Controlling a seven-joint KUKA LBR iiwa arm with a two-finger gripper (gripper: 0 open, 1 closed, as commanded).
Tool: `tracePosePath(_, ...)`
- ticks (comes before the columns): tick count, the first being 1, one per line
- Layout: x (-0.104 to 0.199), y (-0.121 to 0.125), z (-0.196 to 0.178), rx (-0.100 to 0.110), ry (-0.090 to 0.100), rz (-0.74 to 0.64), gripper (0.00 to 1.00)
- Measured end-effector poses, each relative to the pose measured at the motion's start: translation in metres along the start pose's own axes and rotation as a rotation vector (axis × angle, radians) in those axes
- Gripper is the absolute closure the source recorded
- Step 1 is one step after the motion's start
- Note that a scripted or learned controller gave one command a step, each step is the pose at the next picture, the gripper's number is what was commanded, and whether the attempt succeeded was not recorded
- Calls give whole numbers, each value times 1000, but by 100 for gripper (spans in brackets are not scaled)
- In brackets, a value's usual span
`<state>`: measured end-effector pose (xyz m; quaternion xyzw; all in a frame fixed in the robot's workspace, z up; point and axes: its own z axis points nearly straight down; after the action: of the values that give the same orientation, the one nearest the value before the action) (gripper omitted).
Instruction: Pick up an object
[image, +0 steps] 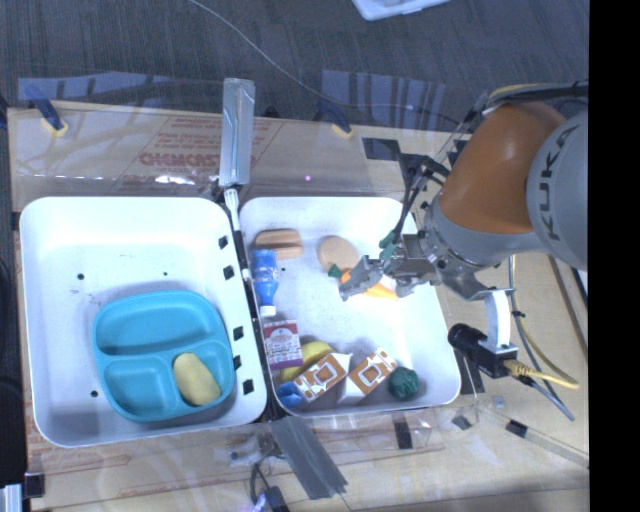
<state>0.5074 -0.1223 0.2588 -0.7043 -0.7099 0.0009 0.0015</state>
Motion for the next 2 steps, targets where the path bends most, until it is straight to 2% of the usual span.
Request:
tracePosePath(1,-22,12,33,0,0,-336,0)
tracePosePath(2,-60,75,103,2,0,-193,0)
